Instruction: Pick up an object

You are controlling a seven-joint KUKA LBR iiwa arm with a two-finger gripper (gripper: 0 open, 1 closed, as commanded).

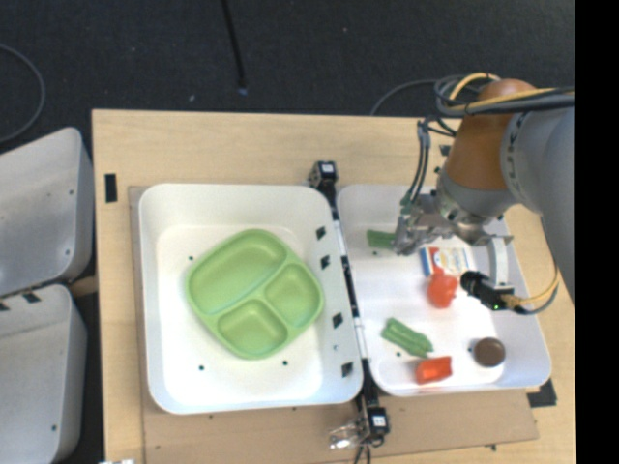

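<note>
Down in the right bin [382, 375], near its far wall, my hand [414, 232] hangs low over a small green piece [380, 240] that pokes out just to its left. Whether that piece sits between my fingers or merely beside them I cannot tell, and I cannot tell how wide the hand stands either; the wrist hides the tips. I judge this to be the reach-and-close step of a pick, not yet a lift.

Next, I think, comes a firm close and a straight rise, with a check that something comes up with me.

Just beside the hand on the near side lies a white packet with blue and red print [451, 259], and touching or almost touching it an orange-red piece [442, 289]. These crowd the hand and could be nudged. Farther toward the near edge rest a green pod [406, 336], a second orange-red block [434, 368] and a brown round thing [488, 352], all well apart from me. A black cable fitting [481, 287] hangs close to the packet.

Across the divider, the left bin [164, 375] holds a green divided plate [254, 293], out of my way on this surface [222, 143].
</note>
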